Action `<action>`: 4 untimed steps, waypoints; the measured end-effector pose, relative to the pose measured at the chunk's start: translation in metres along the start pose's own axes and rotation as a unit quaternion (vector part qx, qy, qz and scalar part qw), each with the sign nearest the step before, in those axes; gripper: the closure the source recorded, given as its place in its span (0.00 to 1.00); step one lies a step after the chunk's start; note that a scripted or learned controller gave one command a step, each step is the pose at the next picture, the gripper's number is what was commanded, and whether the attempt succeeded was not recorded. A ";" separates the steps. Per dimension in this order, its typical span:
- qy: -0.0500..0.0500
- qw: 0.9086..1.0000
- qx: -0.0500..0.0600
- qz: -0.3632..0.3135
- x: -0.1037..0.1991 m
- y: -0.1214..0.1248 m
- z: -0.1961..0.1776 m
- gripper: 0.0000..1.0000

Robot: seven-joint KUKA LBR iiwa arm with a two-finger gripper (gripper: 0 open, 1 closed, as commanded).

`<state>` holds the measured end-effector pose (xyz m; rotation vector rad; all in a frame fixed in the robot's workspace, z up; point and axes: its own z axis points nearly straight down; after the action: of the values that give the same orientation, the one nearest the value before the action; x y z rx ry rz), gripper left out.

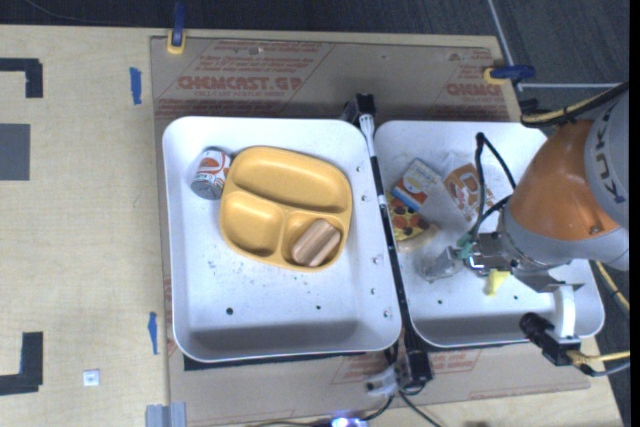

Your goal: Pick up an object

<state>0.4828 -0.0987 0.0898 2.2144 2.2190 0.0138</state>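
Note:
My gripper (462,253) is down in the right bin (580,315), near its middle, under the orange band of the arm (565,185). Just to its left lies a greyish, crumpled clear object (436,265); I cannot tell whether they touch. A small yellow piece (493,284) lies below the gripper. Further left and back are a colourful packet (404,213), a white and orange packet (420,180) and an orange and white wrapper (464,187).
The left bin (200,305) holds a yellow divided plate (270,185) with a brown sausage-like piece (315,242) in one compartment, and a small can (209,172) at its back left. A black divider (380,215) runs between the bins.

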 end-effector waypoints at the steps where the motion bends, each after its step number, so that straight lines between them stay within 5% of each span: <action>1: -0.003 1.000 -0.001 0.002 0.004 0.000 0.000 0.00; 4: -0.003 1.000 -0.001 0.002 0.003 0.000 0.000 0.00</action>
<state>0.4826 -0.0954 0.0894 2.2144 2.2122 0.0093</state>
